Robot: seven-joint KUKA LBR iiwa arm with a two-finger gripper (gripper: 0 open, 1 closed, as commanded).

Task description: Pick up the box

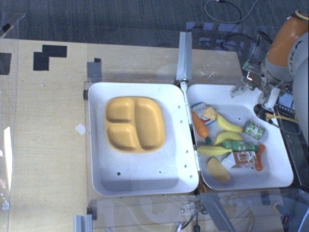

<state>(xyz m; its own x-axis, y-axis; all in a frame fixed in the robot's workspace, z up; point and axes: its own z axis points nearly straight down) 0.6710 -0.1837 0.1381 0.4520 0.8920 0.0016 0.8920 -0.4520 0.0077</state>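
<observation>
While the arm [289, 42] hangs over the far right corner of the right bin [285, 178], we see its claw [251, 79] above the bin's far rim — holding nothing, though from here we cannot tell how far its fingers are spread. We find the box [243, 159] lying flat near the right bin's front wall, well apart from the claw, its white and orange face up. Just beyond the box we see a green bottle [237, 145] and two bananas [219, 144] — a third banana [228, 125] lies further back still. A sausage [260, 157] touches the box's right edge, a pale yellow wedge [217, 170] sits just left of the box, and a green can [253, 129] lies beyond it to the right. A carrot [199, 125] and a small packet [203, 112] lie towards the bin's left wall. Left of the right bin we see the other bin [101, 178], bearing a yellow divided tray [135, 124].
</observation>
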